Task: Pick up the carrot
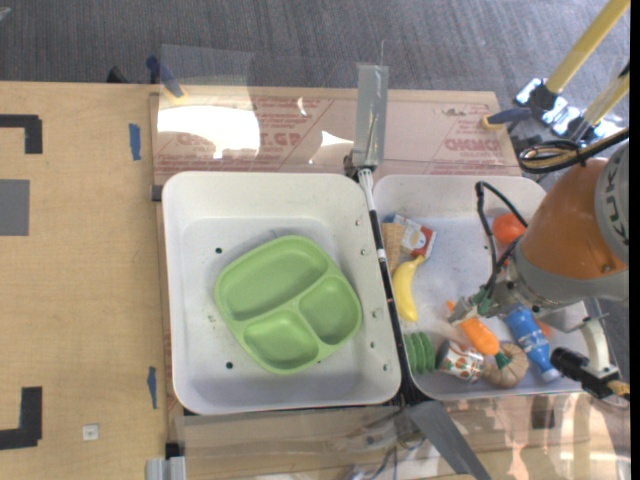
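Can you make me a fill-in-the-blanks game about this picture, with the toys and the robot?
1. The green plate lies in the ____ bin.
2. The banana is colored ____.
3. The carrot lies in the right bin, and its color is ____.
4. The arm wears an orange band and reaches over the ____ bin.

Missing words: left; yellow; orange; right

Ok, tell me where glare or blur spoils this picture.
Camera view: strong glare on the clear sheet behind the left bin, washing out its printing; the green plate is evenly lit with soft shadows; the carrot and toys in the right bin are small and slightly soft; the arm looks a little blurred.
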